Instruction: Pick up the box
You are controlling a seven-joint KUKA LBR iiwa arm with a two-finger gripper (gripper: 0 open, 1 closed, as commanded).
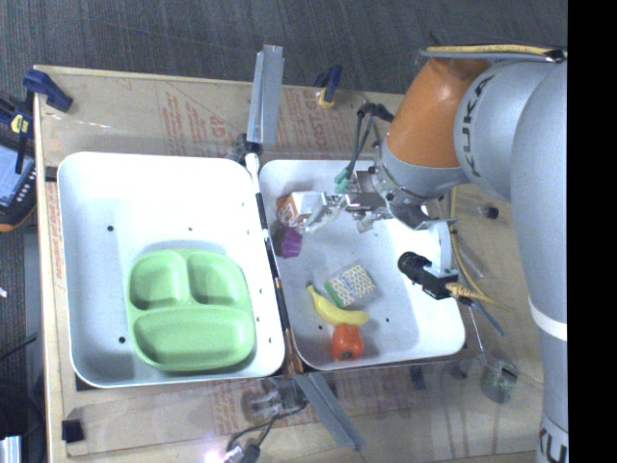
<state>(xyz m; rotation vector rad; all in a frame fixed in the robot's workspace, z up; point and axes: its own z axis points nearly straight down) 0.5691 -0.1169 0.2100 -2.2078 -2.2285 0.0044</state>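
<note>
Gripper low in the right bin, near its far-left corner, fingers apparently closing around or just touching the box, a small carton with red and white faces lying immediately to the gripper's left; hard to tell whether truly clamped or merely alongside, so best treated as uncertain. Just below and left of the gripper, a purple item against the bin wall. Further below and right, a patterned green packet, then a banana and a red-orange pepper near the front edge. Well away to the left, a green divided tray in the left bin. For a good grasp: centre the fingers across the carton's narrow faces, close firmly, lift straight up clear of wall and purple item.
</note>
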